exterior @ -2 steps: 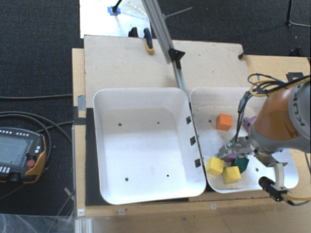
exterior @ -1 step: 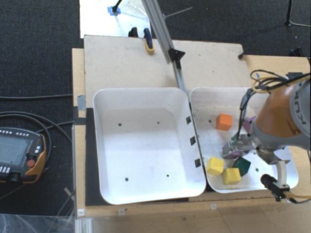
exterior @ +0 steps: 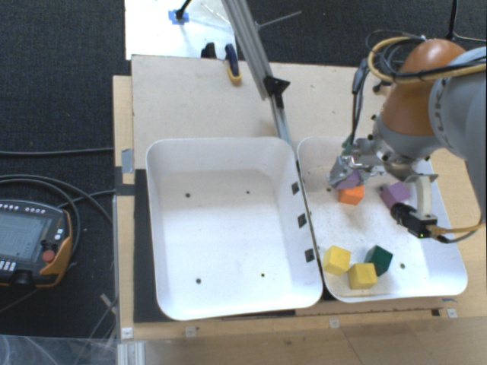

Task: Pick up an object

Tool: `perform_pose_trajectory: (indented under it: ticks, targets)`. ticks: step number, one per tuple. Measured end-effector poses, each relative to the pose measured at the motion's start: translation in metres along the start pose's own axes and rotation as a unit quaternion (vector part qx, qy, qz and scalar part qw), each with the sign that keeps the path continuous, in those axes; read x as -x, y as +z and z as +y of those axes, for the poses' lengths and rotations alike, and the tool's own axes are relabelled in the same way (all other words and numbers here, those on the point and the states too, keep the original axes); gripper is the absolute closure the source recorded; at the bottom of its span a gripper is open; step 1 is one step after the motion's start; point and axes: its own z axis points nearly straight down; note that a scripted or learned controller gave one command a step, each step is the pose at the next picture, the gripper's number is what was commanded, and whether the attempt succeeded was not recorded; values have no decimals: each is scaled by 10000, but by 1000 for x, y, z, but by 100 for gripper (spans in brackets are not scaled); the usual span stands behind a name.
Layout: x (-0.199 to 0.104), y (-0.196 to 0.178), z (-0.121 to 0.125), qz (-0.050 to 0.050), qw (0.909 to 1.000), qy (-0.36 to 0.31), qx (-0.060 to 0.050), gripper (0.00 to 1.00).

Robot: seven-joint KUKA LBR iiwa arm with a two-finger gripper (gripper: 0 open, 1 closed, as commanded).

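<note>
Directly below the pincer [exterior: 348, 175] sits an orange block [exterior: 351, 195].

My bench [exterior: 190, 97], two white bins [exterior: 228, 226] side by side on it, clamps [exterior: 232, 61] beyond the bins at its far edge

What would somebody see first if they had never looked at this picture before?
Probably the big grey arm with its orange band, reaching in from the right, its gripper low over an orange block in the right bin. Next, the bright blocks near that bin's front edge: two yellow blocks and a dark green block. A purple block sits beside the arm.
</note>
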Motion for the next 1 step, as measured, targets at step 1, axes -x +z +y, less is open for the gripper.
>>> perform_pose_trajectory:
  ticks: [1]
  targets:
    - [-58,-16,22,11,10000,7,-48,100]
